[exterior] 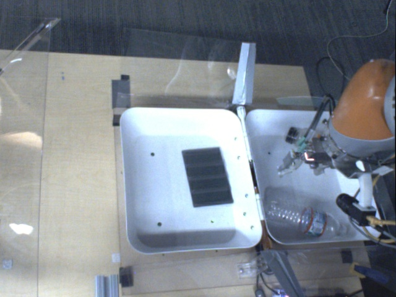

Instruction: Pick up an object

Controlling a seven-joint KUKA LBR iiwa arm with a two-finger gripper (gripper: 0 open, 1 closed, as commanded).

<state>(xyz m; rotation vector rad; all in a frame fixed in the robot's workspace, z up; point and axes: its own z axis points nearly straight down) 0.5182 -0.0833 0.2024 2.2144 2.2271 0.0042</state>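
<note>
A pale wooden tabletop (68,184) carries two shallow white bins side by side, with dark carpet beyond its far edge. Taking the right bin (266,135) as the landmark: along its near wall lies a clear plastic bottle (300,216) on its side, crumpled, with a coloured label band toward its right end. Just right of the bottle, at the bin's near right corner, a black and white fitting with yellow cables (362,209) hangs from the arm. Farther in, over the middle of the bin, the gripper (291,164) points left and down, above the white floor and apart from the bottle; whether it is released or clenched cannot be told, since the tip is small and blurred. Behind it the arm's orange band (368,101) looms over the bin's right side. Left of the right bin, touching it along a shared wall, sits the left bin (142,141), holding a flat dark ribbed rectangle (207,176) at its middle. Beyond the bins' far junction a grey metal post (244,73) stands
</note>
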